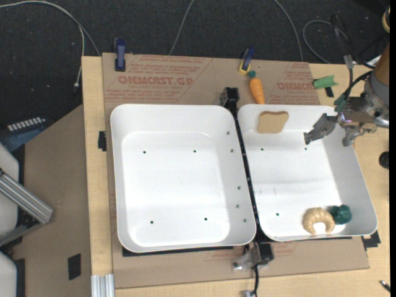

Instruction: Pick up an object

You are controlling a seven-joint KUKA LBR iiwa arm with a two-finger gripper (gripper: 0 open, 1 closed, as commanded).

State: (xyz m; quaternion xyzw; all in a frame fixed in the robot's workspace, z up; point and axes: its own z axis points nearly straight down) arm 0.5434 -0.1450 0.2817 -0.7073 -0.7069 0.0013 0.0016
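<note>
The jaws [334,129] stood spread apart with nothing between them, one finger reaching left over the upper right part of the right bin [346,166] and the other hanging nearer its right rim, so they gripped no object. Below them the bin floor was bare white. The nearest object was a flat tan slice of toy bread [272,122], lying against the far wall of the same bin, well to the left of the jaws. Further off, in the near right corner of that bin, a pale croissant [318,220] lay touching a small dark green object [341,213]. An orange toy carrot [256,90] rested outside the bins on the counter [161,79], just beyond the far rim. The left bin [179,178] held nothing to pick. Judged from this, the task was hardly begun: no object had been lifted, and the choice of a target, the descent, the closing and the lift all seemed left to do.
</note>
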